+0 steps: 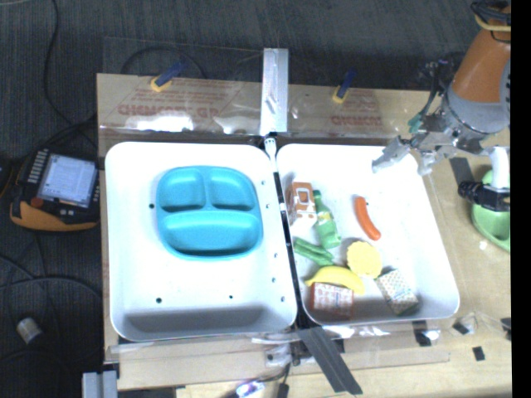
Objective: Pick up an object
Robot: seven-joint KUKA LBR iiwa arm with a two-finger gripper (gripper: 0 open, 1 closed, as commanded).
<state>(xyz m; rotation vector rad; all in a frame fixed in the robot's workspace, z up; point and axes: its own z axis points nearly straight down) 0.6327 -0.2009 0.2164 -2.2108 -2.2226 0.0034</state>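
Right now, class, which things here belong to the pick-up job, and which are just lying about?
Job:
gripper
red sausage
yellow disc
banana
green bottle
right bin

Lying about:
blue divided plate
left bin
handheld screen device

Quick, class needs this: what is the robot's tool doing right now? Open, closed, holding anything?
Tool: nothing between its fingers; it sits over the top right corner of the right bin, apart from the toys. Open or closed cannot be told.
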